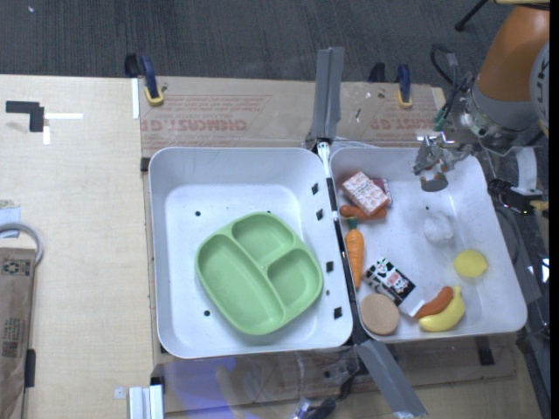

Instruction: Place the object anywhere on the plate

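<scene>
At the right bin's (489, 234) back edge, the gripper (431, 175) hangs over bare floor, nothing visibly between its fingers. Can't tell if the jaws are apart or together at this angle.

Task doesn't name the object, so candidates all sit in the right bin:
- pink box (365, 192) by the left wall, near the back
- carrot (354, 256) along the left wall, mid-bin
- black-and-white carton (389, 279) toward the front
- round tan disc (380, 314) at the front-left corner
- banana (443, 315) at the front edge, with an orange-red piece (436, 302) touching it
- yellow round piece (471, 264) near the right wall

My read: toy food, light, stiff, smooth plastic, likely slippery. Boxes grip best across flat faces; carrot and banana across the middle, narrow way. Disc looks too flat for an easy pinch.

Green plate (258, 273) sits centre of the left bin (175, 234), three compartments, all bare.
</scene>
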Robot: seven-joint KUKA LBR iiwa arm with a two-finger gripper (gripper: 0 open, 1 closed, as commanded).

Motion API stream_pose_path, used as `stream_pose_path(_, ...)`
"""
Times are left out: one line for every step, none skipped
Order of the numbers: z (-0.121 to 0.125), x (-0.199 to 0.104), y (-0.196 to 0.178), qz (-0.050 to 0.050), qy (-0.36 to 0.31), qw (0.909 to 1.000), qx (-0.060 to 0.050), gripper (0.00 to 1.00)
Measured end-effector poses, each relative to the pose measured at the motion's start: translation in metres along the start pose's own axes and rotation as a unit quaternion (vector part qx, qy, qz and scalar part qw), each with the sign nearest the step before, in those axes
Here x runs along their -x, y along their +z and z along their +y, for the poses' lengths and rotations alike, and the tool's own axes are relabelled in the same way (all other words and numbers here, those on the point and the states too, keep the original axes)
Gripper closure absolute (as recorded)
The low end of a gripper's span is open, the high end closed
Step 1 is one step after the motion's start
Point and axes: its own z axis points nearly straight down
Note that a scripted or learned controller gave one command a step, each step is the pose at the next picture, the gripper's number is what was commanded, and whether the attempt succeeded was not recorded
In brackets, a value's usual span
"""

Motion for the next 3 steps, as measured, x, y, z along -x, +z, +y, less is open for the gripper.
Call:
stream_pose_path(-0.064,-0.107,-0.004,0.001,-0.099,0.9951,-0.001,1.00)
stream_pose_path(-0.082,-0.195,-0.004,0.001,-0.094,0.9956,-0.001,1.00)
stream_pose_path(-0.087,-0.172,-0.051,0.000,-0.028,0.9996,-0.001,1.00)
